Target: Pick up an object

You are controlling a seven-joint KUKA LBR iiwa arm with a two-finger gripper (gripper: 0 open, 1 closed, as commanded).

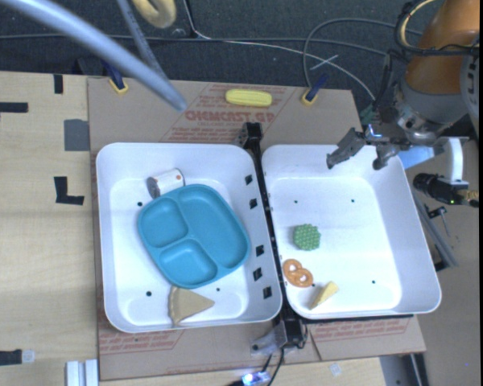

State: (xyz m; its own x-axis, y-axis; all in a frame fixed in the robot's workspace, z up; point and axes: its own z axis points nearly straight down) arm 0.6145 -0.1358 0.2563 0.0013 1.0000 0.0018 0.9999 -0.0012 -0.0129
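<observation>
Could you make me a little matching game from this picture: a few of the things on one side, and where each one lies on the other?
Things:
1. blue plastic divided plate
2. green bumpy ball
3. yellow banana-shaped toy
4. orange pretzel-shaped toy

Places:
A. on the cardboard behind the bins
B. left bin
C. right bin, near its middle
D. right bin, near its front left corner

Pairs: 1-B, 2-C, 3-A, 4-D

Cardboard sheet (pixel 217 115), wooden bench (pixel 32 215), dark floor (pixel 249 14)
</observation>
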